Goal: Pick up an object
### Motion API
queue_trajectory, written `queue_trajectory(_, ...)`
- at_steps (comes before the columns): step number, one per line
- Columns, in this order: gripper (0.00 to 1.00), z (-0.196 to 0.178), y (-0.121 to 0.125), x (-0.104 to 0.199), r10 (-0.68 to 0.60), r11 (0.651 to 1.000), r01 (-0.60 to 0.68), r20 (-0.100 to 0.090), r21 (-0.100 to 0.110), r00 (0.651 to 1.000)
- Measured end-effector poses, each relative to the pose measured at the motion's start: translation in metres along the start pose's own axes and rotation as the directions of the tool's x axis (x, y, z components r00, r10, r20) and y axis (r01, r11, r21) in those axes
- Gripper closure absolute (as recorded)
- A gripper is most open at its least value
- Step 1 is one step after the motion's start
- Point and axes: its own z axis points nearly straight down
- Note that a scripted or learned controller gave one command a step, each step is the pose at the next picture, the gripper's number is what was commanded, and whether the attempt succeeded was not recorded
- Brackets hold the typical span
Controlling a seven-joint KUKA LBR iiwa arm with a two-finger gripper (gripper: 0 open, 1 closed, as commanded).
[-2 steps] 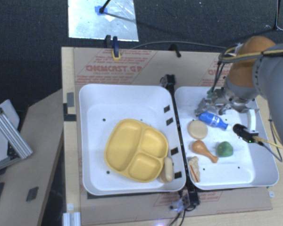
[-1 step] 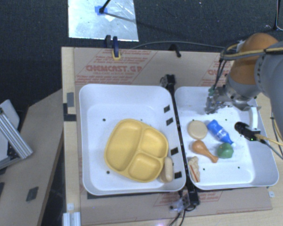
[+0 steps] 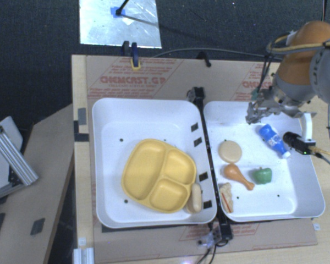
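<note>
While I watched from my desk, the gripper (image 3: 257, 113) hung over the right bin (image 3: 297, 199) with fingers I could not tell apart or together, and the blue bottle (image 3: 274, 140) lay just beside it toward the front, slanting away.

A blue plastic bottle with a white label (image 3: 273, 140) lay tilted on its side just below the tool (image 3: 255, 114); a round beige disc (image 3: 230, 151), orange drumstick (image 3: 239, 176) and green pepper (image 3: 262, 175) lay farther off.
</note>
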Motion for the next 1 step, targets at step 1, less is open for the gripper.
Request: queue_trajectory(1, 1.0, -0.0447, 0.0043, -0.0028, 0.0, 1.0, 0.0, 0.0, 0.0, 1.0)
